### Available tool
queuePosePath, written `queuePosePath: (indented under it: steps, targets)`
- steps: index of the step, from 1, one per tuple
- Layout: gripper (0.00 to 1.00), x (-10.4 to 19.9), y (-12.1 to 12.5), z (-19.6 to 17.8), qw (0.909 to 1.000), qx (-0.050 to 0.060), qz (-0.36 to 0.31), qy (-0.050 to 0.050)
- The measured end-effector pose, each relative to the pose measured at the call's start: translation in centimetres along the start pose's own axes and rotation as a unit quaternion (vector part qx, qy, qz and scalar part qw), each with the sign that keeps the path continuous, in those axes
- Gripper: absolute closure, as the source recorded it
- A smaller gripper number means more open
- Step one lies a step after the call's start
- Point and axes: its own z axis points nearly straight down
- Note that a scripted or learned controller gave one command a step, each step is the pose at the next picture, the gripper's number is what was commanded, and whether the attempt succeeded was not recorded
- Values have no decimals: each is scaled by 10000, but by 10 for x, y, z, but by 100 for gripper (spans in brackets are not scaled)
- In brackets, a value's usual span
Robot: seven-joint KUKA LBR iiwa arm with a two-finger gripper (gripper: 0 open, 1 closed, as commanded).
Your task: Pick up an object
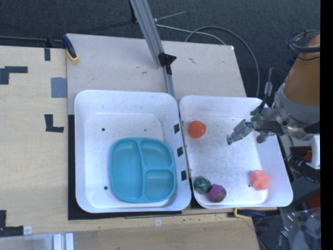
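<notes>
White plastic dominates my view: two shallow bins side by side, the left bin [83, 139] carrying a turquoise divided tray [141, 170], the right bin [218, 108] holding four small items. My gripper [235, 133] hangs over the right bin's middle with nothing between its fingers; whether they are spread or closed I cannot tell from this angle. The orange ball [196, 129] near the back left corner looks the best pick: light, round, probably slightly soft, so I'd close across its widest part. The bin wall sits just beside it and could crowd one finger. The pink lump [259, 179] lies alone at front right; the purple piece [217, 192] and green piece [202, 184] touch each other.
</notes>
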Motion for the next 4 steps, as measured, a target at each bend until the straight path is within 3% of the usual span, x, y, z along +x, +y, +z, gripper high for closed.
queuePosePath:
  steps: [1,4]
  targets:
    - [0,0,0,0,10000,0,2,0]
    - [0,4,3,164,10000,42,11,7]
